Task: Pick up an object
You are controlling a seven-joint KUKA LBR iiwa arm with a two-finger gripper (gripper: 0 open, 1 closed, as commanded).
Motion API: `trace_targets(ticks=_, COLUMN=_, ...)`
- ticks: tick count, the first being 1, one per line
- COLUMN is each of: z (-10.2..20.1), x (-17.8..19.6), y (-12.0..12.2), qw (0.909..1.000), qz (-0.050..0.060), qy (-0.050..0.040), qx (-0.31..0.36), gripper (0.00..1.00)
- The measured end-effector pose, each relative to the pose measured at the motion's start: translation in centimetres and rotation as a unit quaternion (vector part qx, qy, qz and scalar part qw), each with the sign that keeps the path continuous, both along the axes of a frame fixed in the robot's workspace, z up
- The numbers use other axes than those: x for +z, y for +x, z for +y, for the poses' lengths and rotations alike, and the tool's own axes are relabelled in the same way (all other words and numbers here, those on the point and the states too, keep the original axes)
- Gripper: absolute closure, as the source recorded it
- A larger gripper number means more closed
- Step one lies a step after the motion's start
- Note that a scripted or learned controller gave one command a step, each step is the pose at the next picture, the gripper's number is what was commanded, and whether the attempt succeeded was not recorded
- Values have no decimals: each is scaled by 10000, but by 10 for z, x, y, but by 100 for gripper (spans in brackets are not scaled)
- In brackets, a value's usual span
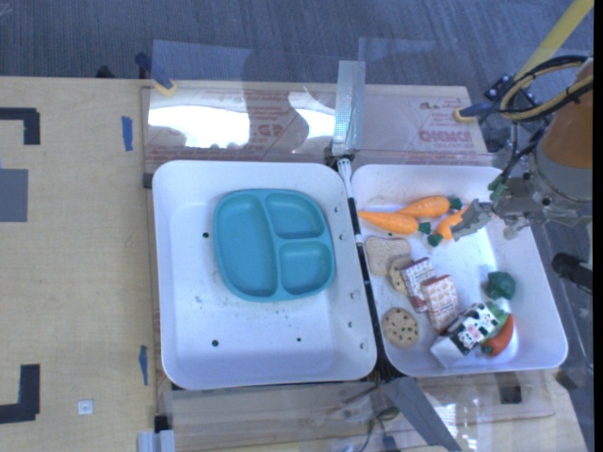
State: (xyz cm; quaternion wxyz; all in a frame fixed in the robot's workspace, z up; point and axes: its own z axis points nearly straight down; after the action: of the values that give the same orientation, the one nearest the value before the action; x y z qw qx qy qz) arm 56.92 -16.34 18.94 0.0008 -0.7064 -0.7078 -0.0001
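Arm: reaching in from the counter's right edge, orange band visible above the wrist, and the gripper (474, 217) is down low over the back of the right bin (551, 332).
Fingers: one finger (470, 217) shows as a grey blade slanting toward the carrots; its partner cannot be made out, so whether the pair is apart or together cannot be told.
Target, by the look of it: the small carrot (448, 225), orange with a green tip, lying right at that blade near the bin's back edge. Nothing is seen gripped.
Neighbours: two bigger carrots (407, 215) lie just beside it, one nearly touching, so it's a crowded spot!
Rest of the right bin: bread slice (382, 252), snack packets (429, 290), a cookie (401, 328) toward the front, a green broccoli piece (500, 284), and a black-and-white carton (474, 329) in the front right corner.
Left bin (179, 252): carries a blue divided plate (273, 243), well apart from the action.
How to do it well: straddle the small carrot across its narrow width, not along it; settle low before squeezing, since a round toy rolls off a shallow pinch.
Watch for: clipping a neighbouring carrot or nudging the target against the bin's back wall.
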Motion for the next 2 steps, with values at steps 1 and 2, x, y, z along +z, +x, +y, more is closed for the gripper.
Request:
trace_targets(ticks=1, z=30, x=-87, y=67, qw=9990, qz=-68, qy=-28, qx=436, gripper=0)
trace_targets(ticks=2, z=64, x=-103, y=81, qw=9983, qz=-6, qy=-15, qx=574, gripper=0)
